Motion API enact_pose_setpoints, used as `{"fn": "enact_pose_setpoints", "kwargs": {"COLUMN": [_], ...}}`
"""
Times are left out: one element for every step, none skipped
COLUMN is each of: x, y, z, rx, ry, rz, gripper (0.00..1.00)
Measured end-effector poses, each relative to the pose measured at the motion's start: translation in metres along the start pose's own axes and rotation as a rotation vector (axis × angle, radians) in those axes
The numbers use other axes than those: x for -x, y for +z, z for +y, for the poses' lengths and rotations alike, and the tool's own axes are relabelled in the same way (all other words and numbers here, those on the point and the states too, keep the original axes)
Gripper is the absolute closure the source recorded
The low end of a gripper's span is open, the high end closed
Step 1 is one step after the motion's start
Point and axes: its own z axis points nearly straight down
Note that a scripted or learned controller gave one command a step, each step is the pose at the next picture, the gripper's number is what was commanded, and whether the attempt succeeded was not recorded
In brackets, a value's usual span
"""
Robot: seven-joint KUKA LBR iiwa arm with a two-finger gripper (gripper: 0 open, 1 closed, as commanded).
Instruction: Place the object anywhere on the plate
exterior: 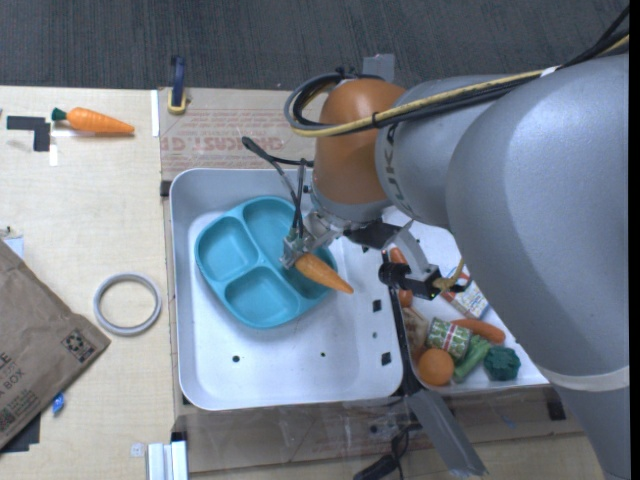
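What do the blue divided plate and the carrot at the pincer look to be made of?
The blue plate looks like moulded plastic: uniform turquoise, smooth rounded compartment walls, a soft sheen. The carrot at the pincer seems a plastic toy: even orange, smooth taper, no surface marks, though rubber or foam cannot be ruled out.

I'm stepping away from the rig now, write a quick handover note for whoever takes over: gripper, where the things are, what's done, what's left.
Gripper: down over the right edge of the blue three-compartment plastic plate; whether it is open or shut cannot be made out.
Orange toy carrot: right at the gripper's tip, lying across the plate's right rim, its pointed end sticking out over the left white bin.
Plate: in the left bin, toward its back.
Done: carrot brought to the plate.
Left: confirm it rests on the plate and is released, then pull the arm back.
Other toy food sits in the right bin; a second carrot lies on the bench, far left.
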Motion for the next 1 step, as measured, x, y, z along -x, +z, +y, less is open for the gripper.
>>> {"fn": "enact_pose_setpoints", "kwargs": {"x": [0.0003], "y": [0.0], "z": [-0.0001], "rx": [0.0], "ry": [0.001], "rz": [0.0], "gripper": [0.0]}}
